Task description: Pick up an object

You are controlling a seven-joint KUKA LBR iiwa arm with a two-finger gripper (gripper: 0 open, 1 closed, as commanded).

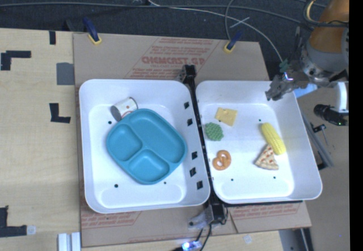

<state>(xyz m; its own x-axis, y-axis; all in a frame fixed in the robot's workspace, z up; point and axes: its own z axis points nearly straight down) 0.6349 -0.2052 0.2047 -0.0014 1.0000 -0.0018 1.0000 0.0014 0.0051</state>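
**Gripper at right bin's far right corner**

Gripper (pixel 276 90) hangs over the right bin's (pixel 295 130) far right corner; its grasp cannot be told. Right bin: cheese (pixel 226 116), broccoli (pixel 214 131), pretzel (pixel 222 159), corn (pixel 272 137), pizza (pixel 266 158). Left bin (pixel 93 130): blue tray (pixel 146 146), cup (pixel 123 109).

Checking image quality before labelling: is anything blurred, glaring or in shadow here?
Camera view: the small toy foods and blue sectioned plastic tray look sharp and evenly lit; the white bins' rims are bright, near washed out; the grey arm's claw looks soft and smeared; shadows are faint.
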